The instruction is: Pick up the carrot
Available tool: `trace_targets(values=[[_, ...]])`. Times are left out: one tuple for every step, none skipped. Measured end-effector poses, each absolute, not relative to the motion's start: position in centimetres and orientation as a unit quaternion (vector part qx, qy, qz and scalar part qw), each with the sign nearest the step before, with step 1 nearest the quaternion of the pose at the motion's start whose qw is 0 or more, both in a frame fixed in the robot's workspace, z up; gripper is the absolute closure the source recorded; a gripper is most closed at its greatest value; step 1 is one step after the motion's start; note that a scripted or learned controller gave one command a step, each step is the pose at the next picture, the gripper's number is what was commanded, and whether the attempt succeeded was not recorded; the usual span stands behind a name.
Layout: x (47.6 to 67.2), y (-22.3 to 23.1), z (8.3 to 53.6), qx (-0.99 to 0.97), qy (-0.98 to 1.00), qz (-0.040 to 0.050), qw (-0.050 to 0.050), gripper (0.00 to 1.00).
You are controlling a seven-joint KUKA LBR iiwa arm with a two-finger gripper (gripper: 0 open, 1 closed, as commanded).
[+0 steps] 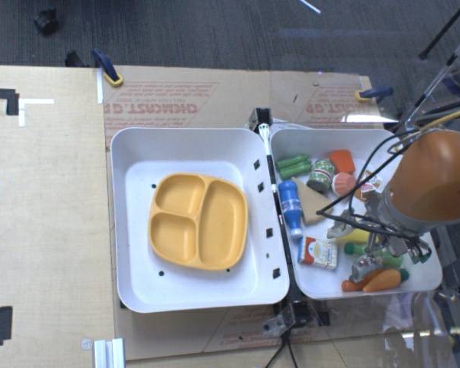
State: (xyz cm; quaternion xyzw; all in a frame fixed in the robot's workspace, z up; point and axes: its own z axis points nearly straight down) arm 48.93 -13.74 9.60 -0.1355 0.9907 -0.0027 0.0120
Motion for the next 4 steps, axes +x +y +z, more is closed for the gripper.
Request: trace_targets(values=[[49.1, -9.5, 9.5, -0.179, 0.984, -0.0019, 0.012, 0.0], [49.7, -16.0, 9.3, -0.309, 0.951, -0.0014, 0.005, 0.0], [49.3, -18.5, 9.5, -0.21, 0.978, -0.0005, 0.009, 0.0], [49.5, -21.0, 9.6, -0.365, 0.931, 0.0029, 0.015, 0.0]])
